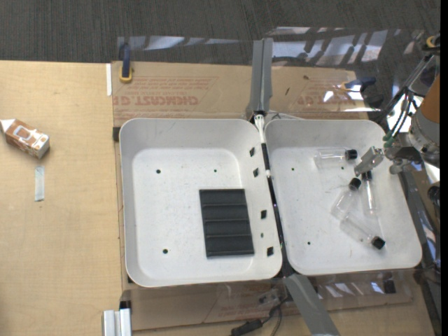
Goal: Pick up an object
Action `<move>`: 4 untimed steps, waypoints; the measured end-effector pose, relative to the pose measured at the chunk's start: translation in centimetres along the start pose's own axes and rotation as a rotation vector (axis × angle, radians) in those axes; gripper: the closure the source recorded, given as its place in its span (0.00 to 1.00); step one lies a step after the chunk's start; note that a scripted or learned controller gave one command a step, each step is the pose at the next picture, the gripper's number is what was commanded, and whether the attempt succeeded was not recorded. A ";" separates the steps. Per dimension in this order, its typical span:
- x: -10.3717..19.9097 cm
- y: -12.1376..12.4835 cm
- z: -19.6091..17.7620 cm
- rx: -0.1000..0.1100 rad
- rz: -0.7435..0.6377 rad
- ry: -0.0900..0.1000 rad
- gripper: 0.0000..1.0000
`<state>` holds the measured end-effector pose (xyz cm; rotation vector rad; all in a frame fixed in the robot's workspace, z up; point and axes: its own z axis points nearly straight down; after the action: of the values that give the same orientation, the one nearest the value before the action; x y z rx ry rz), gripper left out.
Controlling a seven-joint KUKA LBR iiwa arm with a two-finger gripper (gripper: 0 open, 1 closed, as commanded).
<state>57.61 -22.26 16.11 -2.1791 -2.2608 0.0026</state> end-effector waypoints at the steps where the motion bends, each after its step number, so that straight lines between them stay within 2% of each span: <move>1: 1.8 -1.2 7.0 -0.001 -0.034 0.000 0.00; 2: 1.8 -1.2 6.1 0.000 -0.032 0.000 1.00; 3: 3.5 2.4 -4.4 -0.001 0.021 -0.001 1.00; 4: 8.3 2.5 -4.6 0.001 0.032 0.000 1.00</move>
<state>59.81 -13.89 20.66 -2.2149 -2.2252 0.0044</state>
